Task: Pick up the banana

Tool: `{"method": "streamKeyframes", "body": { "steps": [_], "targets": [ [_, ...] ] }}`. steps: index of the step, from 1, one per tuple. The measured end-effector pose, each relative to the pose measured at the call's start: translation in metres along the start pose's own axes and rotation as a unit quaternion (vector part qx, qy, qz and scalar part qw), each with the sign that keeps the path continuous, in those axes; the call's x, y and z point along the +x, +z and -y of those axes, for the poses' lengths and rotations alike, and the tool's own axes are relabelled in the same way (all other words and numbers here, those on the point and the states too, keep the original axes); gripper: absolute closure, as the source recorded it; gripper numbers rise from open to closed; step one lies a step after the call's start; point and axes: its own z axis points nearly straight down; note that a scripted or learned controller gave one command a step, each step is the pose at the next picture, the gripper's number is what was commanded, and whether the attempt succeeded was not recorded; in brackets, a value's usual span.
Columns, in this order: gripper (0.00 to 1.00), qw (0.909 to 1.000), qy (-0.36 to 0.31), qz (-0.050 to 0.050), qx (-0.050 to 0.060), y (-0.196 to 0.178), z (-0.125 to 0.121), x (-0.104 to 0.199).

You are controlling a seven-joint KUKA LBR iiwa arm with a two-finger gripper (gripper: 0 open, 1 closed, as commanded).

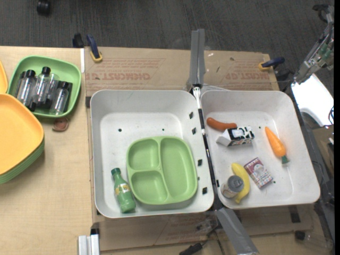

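The banana (241, 180) lies untouched near the front edge of the right bin (297, 118), its pick-up not yet begun. The arm's tool (319, 54) hangs past the worktop's far right corner, well apart from the fruit; whether it is wide or narrow cannot be told. A small tin (234, 185) touches the banana's left side and a red card (258, 172) lies just beside it, crowding any grasp. A carrot (275, 142) rests nearer the bin's right wall.

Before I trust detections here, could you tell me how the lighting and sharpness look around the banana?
In the camera view, lighting is even and soft, with faint shadows; the banana is fairly sharp against the right bin, whose white floor is bright but not glaring.
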Motion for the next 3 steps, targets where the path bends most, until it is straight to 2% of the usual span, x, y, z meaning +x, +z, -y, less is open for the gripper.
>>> {"method": "streamKeyframes", "body": {
  "steps": [1, 2, 3],
  "targets": [
    [1.00, 0.9767, -0.214, 0.001, -0.001, -0.029, 0.026, -0.017],
    [1.00, 0.9163, -0.400, 0.001, -0.001, -0.023, -0.006, -0.018],
    [1.00, 0.9169, -0.399, 0.003, -0.003, -0.033, -0.007, -0.019]
  ]
}}
